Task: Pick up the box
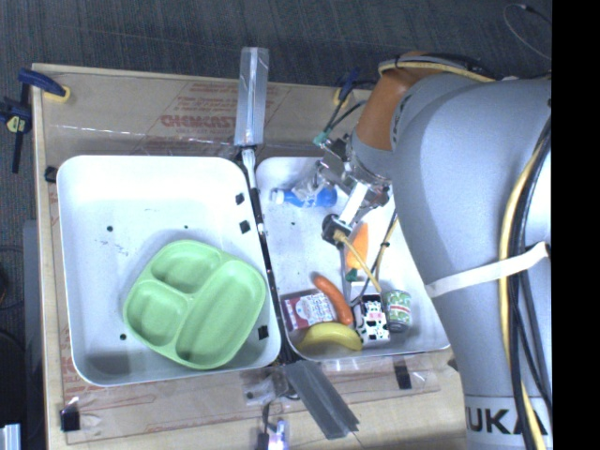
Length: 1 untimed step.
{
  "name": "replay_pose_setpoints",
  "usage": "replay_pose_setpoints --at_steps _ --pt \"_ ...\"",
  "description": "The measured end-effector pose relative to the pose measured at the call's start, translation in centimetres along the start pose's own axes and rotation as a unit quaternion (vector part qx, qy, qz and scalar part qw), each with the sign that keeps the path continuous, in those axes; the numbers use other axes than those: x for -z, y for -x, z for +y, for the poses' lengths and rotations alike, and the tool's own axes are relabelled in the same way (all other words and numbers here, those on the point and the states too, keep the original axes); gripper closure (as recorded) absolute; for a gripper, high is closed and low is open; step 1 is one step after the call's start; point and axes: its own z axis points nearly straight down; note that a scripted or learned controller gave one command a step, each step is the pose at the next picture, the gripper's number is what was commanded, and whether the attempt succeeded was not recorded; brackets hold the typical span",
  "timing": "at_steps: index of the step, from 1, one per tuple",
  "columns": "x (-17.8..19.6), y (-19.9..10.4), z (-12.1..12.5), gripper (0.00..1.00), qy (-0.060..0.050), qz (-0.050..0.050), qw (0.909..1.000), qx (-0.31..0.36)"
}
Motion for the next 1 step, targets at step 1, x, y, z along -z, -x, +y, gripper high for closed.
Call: replay_pose_setpoints --at_steps 1 --pt "-1.06 0.86 -2.25 0.00 0.000 -0.005 0.9988 0.048"
